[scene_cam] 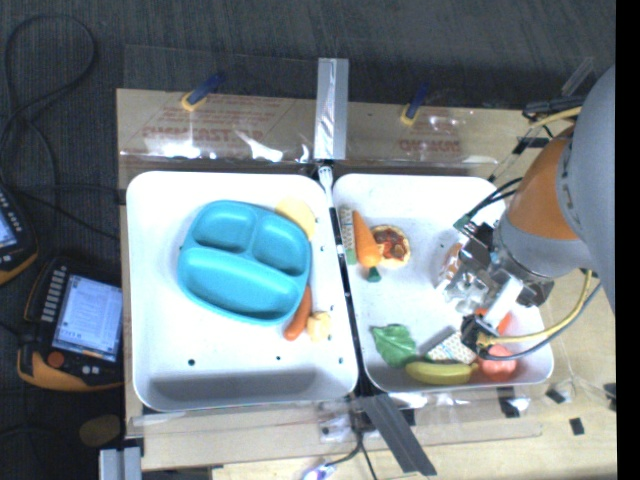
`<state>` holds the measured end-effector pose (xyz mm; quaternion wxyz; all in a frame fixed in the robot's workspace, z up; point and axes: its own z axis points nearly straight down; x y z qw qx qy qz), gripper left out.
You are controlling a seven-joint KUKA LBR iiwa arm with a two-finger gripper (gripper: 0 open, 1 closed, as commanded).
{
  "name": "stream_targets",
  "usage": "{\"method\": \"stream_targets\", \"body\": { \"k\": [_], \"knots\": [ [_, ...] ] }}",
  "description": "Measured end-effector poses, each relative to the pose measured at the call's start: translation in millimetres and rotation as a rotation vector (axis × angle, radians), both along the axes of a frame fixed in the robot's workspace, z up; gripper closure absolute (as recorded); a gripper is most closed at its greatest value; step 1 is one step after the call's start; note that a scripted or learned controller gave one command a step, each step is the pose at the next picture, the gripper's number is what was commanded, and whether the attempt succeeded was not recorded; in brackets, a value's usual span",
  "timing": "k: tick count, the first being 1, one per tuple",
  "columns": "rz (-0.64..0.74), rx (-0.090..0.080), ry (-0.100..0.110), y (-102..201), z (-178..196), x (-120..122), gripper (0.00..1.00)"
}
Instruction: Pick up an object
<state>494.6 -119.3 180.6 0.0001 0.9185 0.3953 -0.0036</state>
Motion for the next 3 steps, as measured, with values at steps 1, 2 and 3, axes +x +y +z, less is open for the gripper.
{"method": "stream_targets", "body": {
  "k": [1,2,3],
  "knots": [
    [-0.508,-0.003,-0.002,10.6,5.8,-11.9,1.0],
    [-0.588,-0.004,-0.004,38.0,103.1,-11.1,1.0],
    [-0.603,-0.002,-0.001,65.3,36.7,-11.9,1.0]
  ]
}}
